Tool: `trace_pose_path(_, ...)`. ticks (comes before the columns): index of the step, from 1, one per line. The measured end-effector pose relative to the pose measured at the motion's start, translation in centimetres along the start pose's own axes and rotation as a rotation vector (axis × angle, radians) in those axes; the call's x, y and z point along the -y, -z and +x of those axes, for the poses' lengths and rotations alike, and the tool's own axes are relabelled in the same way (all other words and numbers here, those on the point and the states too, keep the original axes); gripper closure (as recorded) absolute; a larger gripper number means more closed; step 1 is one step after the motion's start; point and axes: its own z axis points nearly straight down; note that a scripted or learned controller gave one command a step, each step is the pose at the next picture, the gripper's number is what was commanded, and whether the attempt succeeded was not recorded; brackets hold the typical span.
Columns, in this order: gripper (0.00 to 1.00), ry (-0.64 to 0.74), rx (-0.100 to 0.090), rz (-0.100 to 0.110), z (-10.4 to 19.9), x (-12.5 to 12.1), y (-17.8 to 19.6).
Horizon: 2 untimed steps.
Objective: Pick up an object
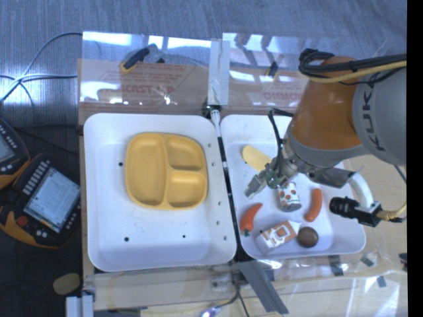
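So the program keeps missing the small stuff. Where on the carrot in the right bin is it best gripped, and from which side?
Probably across the carrot's orange middle, coming straight down from above. It lies flat on the right bin's floor, running diagonally, so fingers should close across its narrow width, not along its length. The bin wall sits close on its left and the small box to its right, so a sideways approach looks cramped.

Bright, even overhead light; glare on clear back panels [165, 78] (slightly soft focus).
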Motion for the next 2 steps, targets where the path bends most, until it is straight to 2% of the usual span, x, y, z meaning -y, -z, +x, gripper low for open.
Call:
trace_pose_path(1,1.0,0.236,0.0,-0.002,-1.0,2.0,-1.9)
trace_pose_path(2,1.0,0.584,0.0,-0.003,2.8,-0.4,-2.5)
